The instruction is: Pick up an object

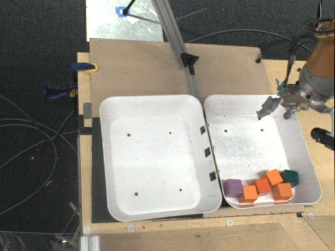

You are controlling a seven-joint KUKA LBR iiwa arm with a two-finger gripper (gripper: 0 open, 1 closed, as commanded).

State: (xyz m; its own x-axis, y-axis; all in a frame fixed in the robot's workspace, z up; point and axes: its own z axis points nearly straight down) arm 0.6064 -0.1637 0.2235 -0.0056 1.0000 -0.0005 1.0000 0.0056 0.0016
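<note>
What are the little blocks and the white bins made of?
Blocks: probably painted wood or foam, with matte, solid colours and squared edges; the look leaves it open. Bins: likely thin moulded plastic, smooth and white with rounded corners and raised rims.

Tan bench top (146,67) on dark floor (36,35); black cables (31,135) left; blue clamp (57,91) at bench edge.

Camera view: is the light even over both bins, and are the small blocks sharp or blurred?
Camera view: even, soft light on the left bin and right bin, without glare; only faint shadows beside the blocks, whose edges look slightly soft; the gripper is somewhat blurred.
</note>
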